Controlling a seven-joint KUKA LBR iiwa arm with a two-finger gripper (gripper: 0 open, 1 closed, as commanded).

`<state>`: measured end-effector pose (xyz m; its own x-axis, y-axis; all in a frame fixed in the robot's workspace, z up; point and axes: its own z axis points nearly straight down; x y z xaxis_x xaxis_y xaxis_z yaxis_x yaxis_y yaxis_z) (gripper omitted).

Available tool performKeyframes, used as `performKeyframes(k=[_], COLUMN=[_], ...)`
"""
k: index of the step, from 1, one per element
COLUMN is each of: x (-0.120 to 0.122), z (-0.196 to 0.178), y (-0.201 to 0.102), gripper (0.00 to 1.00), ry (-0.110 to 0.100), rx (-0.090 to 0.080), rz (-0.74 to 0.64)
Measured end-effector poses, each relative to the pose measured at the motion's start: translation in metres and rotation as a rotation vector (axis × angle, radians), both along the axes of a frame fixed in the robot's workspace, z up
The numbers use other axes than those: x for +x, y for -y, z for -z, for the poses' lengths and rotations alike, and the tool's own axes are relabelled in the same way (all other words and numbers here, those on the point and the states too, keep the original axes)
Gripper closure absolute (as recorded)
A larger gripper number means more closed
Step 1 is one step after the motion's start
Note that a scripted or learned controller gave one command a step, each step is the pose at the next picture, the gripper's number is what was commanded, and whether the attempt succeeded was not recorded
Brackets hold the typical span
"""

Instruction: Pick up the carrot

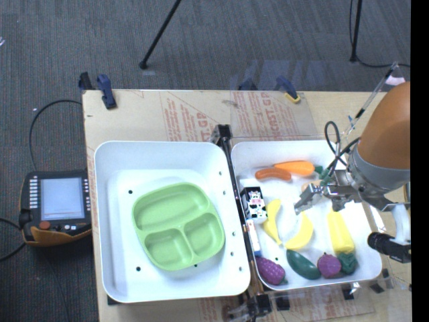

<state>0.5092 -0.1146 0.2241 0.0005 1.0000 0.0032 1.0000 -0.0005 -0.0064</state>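
The carrot (pixel 295 168) is orange with a green stub at its right end and lies near the back wall of the right bin (pixel 268 153). A shorter red-orange sausage-like piece (pixel 273 175) lies against its front left side. My gripper (pixel 316 198) hangs over the middle of the right bin, a little in front and to the right of the carrot. Its fingers look spread apart with nothing between them. It is not touching the carrot.
The right bin also holds a cow-print carton (pixel 254 205), two bananas (pixel 303 232), a yellow corn cob (pixel 340 232), a purple grape bunch (pixel 270 270), a dark green vegetable (pixel 303 265) and a purple piece (pixel 328 265). The left bin (pixel 114 180) holds a green divided plate (pixel 177 225).
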Motion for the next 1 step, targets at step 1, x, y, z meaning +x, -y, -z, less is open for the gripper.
performKeyframes(k=[1], x=[0.0646], z=[0.0464], y=[0.0372], gripper=[0.00], ry=[-0.001], rx=[-0.001], rz=[0.155])
